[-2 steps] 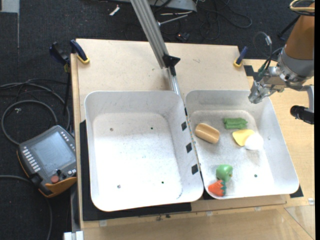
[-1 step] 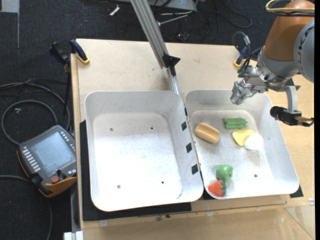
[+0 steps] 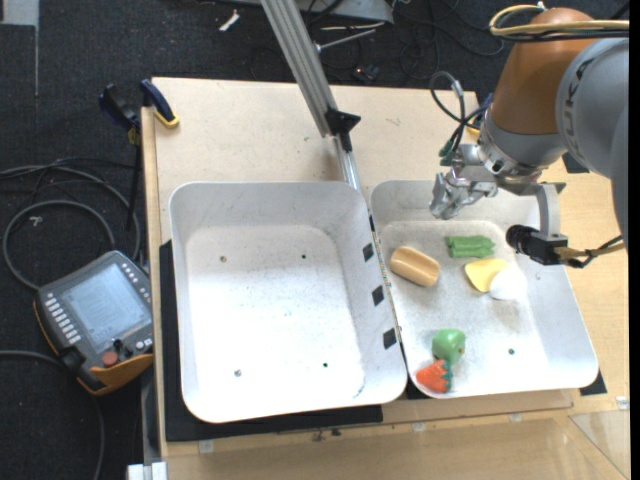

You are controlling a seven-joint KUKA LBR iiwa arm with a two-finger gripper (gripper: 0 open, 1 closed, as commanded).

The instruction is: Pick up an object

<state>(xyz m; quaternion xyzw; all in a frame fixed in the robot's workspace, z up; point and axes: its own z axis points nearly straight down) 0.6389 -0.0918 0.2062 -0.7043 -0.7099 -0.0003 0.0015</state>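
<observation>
Right now the metal two-finger gripper hangs over the far end of the right white bin, carrying nothing (whether it stands wide or narrow I cannot tell). Nearest it lies a flat green ridged block, beside a tan bread-roll-shaped toy. Likely light, stiff plastic; pinching the block across its short sides seems safest.

Pale wooden bench, two white bins side by side on it, left bin, right bin, touching at inner edges
</observation>
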